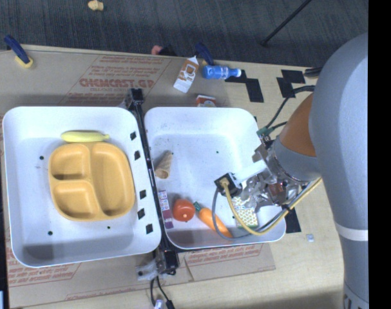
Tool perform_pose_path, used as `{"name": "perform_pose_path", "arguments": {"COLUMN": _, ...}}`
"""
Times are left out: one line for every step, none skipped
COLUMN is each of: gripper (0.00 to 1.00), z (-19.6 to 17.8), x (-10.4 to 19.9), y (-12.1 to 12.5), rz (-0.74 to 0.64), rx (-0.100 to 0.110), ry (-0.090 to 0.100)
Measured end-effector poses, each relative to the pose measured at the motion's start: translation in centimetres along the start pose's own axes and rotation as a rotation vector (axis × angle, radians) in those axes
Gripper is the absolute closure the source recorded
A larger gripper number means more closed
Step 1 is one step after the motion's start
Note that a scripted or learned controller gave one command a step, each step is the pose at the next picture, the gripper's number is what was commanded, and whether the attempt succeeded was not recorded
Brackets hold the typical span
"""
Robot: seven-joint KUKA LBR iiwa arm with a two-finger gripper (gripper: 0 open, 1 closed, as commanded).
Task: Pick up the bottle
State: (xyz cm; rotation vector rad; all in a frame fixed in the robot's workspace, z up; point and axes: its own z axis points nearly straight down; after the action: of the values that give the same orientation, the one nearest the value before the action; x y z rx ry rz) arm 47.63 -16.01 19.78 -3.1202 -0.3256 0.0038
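Note:
A small blue bottle (216, 73) lies on its side on the cardboard behind the right bin, outside both bins. My gripper (239, 195) hangs low over the front right part of the right bin (201, 118), far from that bottle. Yellow cable loops around the gripper. Just under it lies a pale dotted object (247, 217) that I cannot identify. The arm's grey body and orange band (301, 134) cover the bin's right rim.
In the right bin lie a tan cone (163, 164), a red tomato (183, 210) and an orange carrot (212, 220). The left bin (28, 124) holds a yellow divided plate (92, 179) and a banana (85, 136). A small carton (186, 74) lies beside the bottle.

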Motion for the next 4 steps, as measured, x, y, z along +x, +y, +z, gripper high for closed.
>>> {"name": "perform_pose_path", "arguments": {"gripper": 1.0, "z": 0.0, "x": -0.4, "y": 1.5, "rz": 0.002, "rx": 0.0, "ry": -0.001}}
{"name": "perform_pose_path", "arguments": {"gripper": 1.0, "z": -0.5, "x": -1.1, "y": 5.0, "rz": -0.019, "rx": 0.0, "ry": -0.001}}
{"name": "perform_pose_path", "arguments": {"gripper": 1.0, "z": 0.5, "x": -0.2, "y": 0.8, "rz": -0.001, "rx": 0.002, "ry": -0.002}}
{"name": "perform_pose_path", "arguments": {"gripper": 1.0, "z": -0.4, "x": -1.1, "y": 4.9, "rz": -0.068, "rx": 0.0, "ry": -0.001}}
